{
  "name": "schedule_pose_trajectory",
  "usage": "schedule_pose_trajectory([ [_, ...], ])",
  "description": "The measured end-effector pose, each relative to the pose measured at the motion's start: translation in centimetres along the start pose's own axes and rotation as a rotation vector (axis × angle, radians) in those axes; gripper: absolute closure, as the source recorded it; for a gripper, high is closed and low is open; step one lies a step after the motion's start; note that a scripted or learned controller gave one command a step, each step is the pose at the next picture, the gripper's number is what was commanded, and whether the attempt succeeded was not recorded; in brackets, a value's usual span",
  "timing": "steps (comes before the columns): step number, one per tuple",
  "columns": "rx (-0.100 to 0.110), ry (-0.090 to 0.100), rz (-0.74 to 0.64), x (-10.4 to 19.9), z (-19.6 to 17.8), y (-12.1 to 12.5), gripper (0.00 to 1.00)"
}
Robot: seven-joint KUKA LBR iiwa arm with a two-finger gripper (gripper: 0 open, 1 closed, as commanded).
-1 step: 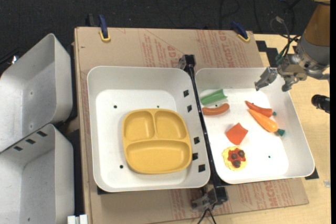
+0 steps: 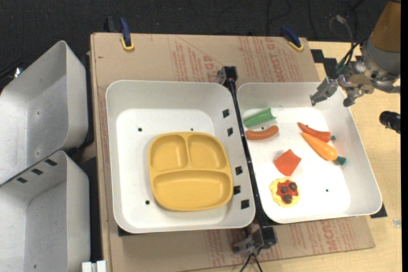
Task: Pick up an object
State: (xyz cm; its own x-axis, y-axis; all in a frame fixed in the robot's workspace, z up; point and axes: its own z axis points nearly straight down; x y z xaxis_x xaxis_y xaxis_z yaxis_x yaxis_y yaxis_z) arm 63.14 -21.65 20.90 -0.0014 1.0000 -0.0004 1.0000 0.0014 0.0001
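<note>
2 white bins are seen side by side. A yellow tray with 3 parts is laid in the left bin, far from the gripper. The right bin is found just below the gripper. 6 toy foods are spread there: a green piece, a sausage, a red pepper, a carrot, an orange square and a small pizza. Nothing is stacked on them. The arm is held over the bin's top right corner. The fingers are spread apart and nothing is held.
</note>
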Motion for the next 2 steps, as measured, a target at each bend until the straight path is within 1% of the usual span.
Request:
schedule_pose_trajectory([
  [1, 0.005, 0.002, -0.002, 1.0, 5.8, -0.4, 0.00],
  [2, 0.004, 0.001, -0.001, 1.1, 11.1, -0.4, 0.00],
])
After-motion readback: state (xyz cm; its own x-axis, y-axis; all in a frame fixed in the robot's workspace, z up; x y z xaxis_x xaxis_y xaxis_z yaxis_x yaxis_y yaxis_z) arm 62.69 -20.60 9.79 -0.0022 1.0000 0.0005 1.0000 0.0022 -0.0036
